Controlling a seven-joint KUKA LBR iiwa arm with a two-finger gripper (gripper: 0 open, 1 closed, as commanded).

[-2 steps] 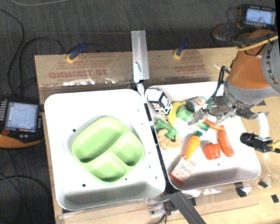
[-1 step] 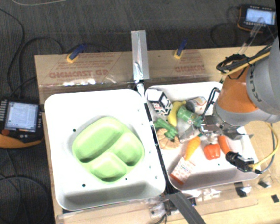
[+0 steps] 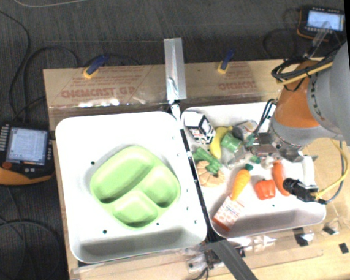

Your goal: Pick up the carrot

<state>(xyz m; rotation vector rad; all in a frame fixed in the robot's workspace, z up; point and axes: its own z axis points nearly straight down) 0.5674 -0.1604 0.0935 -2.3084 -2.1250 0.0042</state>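
The carrot (image 3: 240, 184) is orange with a small green top. It lies tilted in the middle of the right bin (image 3: 275, 220), its green end pointing up and right. The gripper (image 3: 254, 149) hangs over the bin's upper middle, just above and to the right of the carrot's green end, among the clutter there. Nothing shows as held by it. The grey arm with its orange band (image 3: 295, 109) comes in from the right.
Right of the carrot lie an orange pepper (image 3: 264, 188) and another orange piece (image 3: 279, 175). A red and white box (image 3: 228, 213) sits below it. A banana (image 3: 219, 136), green toys (image 3: 205, 158) and a black and white item (image 3: 200, 128) crowd the upper left. The left bin holds a green divided plate (image 3: 135, 184).
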